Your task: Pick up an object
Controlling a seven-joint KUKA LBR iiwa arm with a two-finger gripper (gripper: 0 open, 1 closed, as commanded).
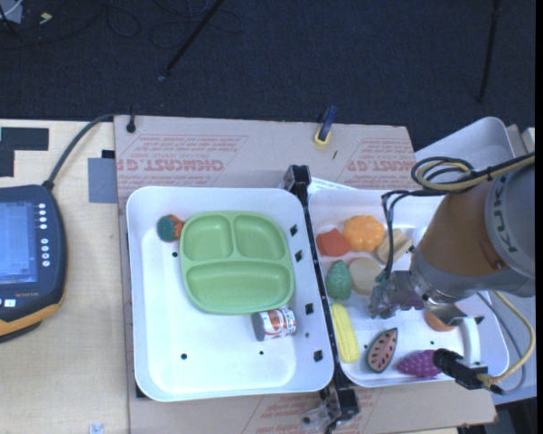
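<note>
Toy foods, the objects on offer for picking, are seen gathered in the right white bin [488, 369]. An orange fruit [364, 232] is placed toward the bin's 11 o'clock, with a red piece [332, 241] just beside it at its 9 o'clock. A green avocado-like piece [338, 278] is found below these, touching a pale beige piece [365, 272] on its 3 o'clock side. A yellow corn cob [345, 331] is laid along the bin's left wall toward 7 o'clock. A papaya half [381, 350] with dark seeds is seen at 6 o'clock, and a purple bunch of grapes [418, 363] lies just beside it at its 3 o'clock.

The hand [386, 302] is lowered into the right bin near its middle, above the papaya half and at the 3 o'clock side of the corn cob. Whether its fingers are open or closed cannot be told, as they are dark and blurred against the bin. The grey arm [474, 238] with its orange band is extended in from 3 o'clock.

In the left white bin [163, 351], a green divided plate [237, 261] is placed near the centre. A small green and orange ball-like toy [169, 228] is touching the plate at its 10 o'clock, and a small red and white can [276, 323] is lying on its side just beside the plate's 5 o'clock edge. Both bins are carried on a cardboard-covered tabletop [208, 156]. A pendant with a screen [18, 260] is rested at 9 o'clock.
</note>
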